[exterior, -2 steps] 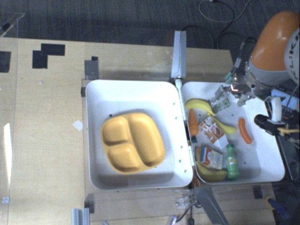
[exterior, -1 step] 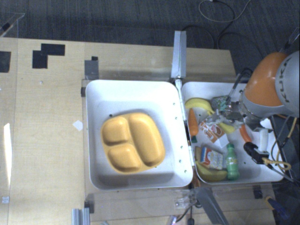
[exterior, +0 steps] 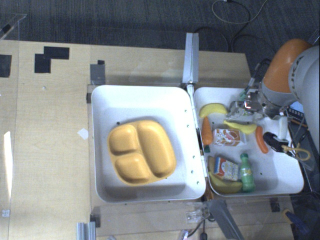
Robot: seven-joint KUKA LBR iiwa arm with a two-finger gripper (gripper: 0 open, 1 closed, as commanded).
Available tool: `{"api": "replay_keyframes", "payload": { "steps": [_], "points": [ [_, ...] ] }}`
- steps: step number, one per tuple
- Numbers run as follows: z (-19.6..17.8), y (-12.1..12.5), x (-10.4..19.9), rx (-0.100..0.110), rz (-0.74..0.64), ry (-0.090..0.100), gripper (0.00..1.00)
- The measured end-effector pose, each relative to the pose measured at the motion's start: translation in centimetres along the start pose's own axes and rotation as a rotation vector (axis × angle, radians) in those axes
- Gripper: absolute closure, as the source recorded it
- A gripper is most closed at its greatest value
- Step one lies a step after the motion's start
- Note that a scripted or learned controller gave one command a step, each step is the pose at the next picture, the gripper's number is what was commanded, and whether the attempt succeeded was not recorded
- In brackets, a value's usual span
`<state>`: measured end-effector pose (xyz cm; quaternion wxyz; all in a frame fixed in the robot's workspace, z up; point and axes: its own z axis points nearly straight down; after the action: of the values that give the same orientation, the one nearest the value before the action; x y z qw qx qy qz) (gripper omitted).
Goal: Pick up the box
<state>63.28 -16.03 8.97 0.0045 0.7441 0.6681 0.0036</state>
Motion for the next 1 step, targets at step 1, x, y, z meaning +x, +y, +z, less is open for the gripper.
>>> {"api": "replay_keyframes", "payload": {
  "steps": [1],
  "points": [
    [-1.14,0.17,0.18,-0.004,-0.006,0.0,1.0]
  ]
}}
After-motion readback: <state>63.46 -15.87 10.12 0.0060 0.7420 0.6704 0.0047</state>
